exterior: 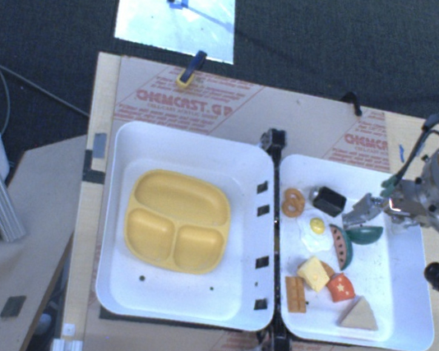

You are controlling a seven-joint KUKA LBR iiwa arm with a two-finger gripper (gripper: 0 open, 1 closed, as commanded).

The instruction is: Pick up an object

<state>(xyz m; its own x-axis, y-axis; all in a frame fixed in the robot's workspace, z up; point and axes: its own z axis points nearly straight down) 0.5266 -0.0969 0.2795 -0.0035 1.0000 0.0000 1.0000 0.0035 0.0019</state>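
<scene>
Toy food pieces are spread across the right white bin (pixel 419 329): a brown pretzel ring (pixel 293 199) and a black block (pixel 329 201) at the far side, a fried egg (pixel 317 233) and a watermelon slice (pixel 343 248) in the middle, a yellow cheese wedge (pixel 314 273), a red tomato piece (pixel 340 288), a brown wafer (pixel 295 294) and a tan triangular slice (pixel 359 315) nearer. A dark green curved piece (pixel 364 233) lies just beside the end effector (pixel 361 212), whose state cannot be told. A yellow compartment tray (pixel 178 220) is seen in the left white bin (pixel 113 286). Both bins rest on the surface (pixel 240 103).
</scene>
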